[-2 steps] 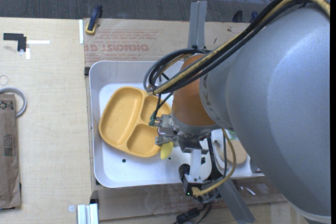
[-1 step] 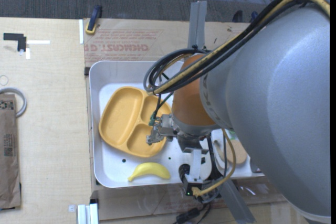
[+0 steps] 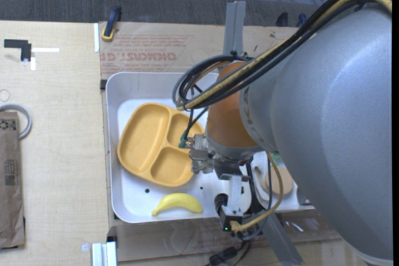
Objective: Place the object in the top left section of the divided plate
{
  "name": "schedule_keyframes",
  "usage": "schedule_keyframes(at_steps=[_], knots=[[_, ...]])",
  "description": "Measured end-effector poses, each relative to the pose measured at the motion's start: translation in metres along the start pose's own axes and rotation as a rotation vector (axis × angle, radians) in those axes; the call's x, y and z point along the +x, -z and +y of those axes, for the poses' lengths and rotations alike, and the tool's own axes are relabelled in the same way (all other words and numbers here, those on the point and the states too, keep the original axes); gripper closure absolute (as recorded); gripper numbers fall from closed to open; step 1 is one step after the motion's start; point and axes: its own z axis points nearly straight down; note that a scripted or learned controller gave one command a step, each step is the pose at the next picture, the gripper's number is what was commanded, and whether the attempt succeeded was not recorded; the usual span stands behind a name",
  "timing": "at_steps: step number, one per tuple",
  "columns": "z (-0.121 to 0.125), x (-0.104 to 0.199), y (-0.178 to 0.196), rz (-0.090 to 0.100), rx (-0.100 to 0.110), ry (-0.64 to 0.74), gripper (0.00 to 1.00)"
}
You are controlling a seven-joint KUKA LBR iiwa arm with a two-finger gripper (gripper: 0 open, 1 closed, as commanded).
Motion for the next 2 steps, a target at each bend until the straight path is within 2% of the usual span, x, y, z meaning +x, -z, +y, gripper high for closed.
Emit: schedule_keyframes(at_steps=[1, 2], knots=[[0.041, 0.072, -0.043, 0.001, 0.005, -0.155, 1.00], [0.082, 0.021, -0.006, 0.004, -0.005, -0.352, 1.00]])
